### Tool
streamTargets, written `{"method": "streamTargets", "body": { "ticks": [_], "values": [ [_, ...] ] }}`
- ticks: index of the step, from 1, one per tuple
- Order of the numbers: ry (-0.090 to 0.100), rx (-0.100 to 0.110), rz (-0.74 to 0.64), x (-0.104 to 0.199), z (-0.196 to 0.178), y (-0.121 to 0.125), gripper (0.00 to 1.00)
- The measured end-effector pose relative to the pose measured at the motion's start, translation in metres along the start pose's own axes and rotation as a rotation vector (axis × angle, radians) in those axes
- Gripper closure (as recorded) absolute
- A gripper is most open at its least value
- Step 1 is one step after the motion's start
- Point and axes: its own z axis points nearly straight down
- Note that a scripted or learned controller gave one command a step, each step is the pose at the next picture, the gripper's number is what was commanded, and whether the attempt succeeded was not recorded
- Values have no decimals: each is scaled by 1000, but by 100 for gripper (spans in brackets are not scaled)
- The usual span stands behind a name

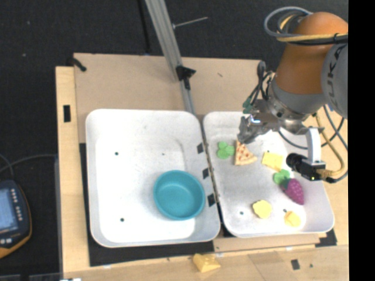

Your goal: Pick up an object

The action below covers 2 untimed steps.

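fingers (245,134): low over the far-left part of the right bin (325,224), tips just above the pizza slice (244,154); whether they are spread or pressed together cannot be told, and nothing is seen pinched between them.

arm (304,63): grey with an orange band, entering over the right bin's far-right corner.

right bin, contents:
- pizza slice, orange and yellow, near the far-left corner, just under the fingers.
- green piece (225,151), just left of the pizza slice, close to the bin's left edge.
- yellow block (272,160), right of the pizza slice, mid-bin.
- second green piece (281,177), just nearer than the yellow block, touching the grapes (294,191).
- grapes, purple, toward the right edge.
- yellow lump (262,209), near the near edge, mid-bin.
- small yellow piece (292,218), toward the near-right corner.

left bin (105,127), contents:
- blue bowl (179,194), upright, at the near-right part, close to the divide between the bins.

desk (129,75), loose items:
- yellow wedge (205,263), outside the bins at the near edge, below the gap between them.
- metal pole (167,40), slanting across the far edge toward the bins' shared far corner.
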Motion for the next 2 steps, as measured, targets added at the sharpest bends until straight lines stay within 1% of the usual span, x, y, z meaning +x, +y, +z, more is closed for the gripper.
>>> {"method": "streamTargets", "body": {
  "ticks": [1,2],
  "values": [
    [1,4,0,52,18,11,100],
    [0,2,3,106,23,14,100]
  ]
}}
